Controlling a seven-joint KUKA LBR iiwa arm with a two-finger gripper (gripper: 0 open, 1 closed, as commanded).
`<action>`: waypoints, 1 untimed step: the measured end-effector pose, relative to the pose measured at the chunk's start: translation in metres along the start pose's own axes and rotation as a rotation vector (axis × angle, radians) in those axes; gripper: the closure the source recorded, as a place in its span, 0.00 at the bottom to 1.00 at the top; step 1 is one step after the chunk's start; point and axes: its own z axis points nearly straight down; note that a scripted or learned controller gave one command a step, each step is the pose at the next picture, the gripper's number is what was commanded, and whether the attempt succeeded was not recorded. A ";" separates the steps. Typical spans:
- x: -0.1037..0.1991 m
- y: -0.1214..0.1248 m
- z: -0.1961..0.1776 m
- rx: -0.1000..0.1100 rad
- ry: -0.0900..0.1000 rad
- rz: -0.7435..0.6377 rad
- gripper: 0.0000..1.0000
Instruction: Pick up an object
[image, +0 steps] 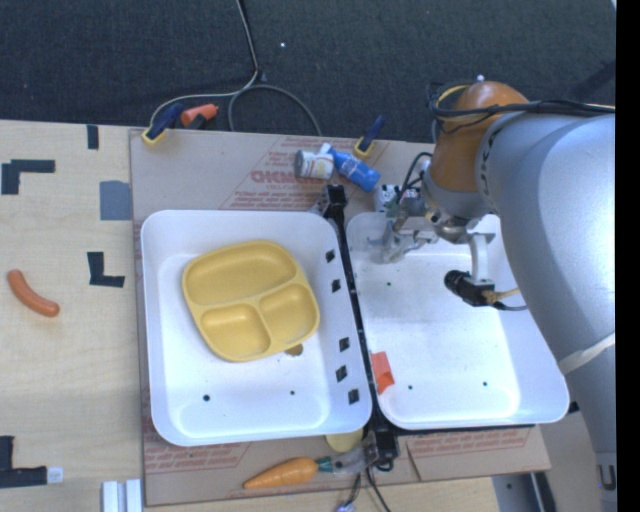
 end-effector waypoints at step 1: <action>0.000 0.000 0.000 0.000 -0.001 0.000 0.00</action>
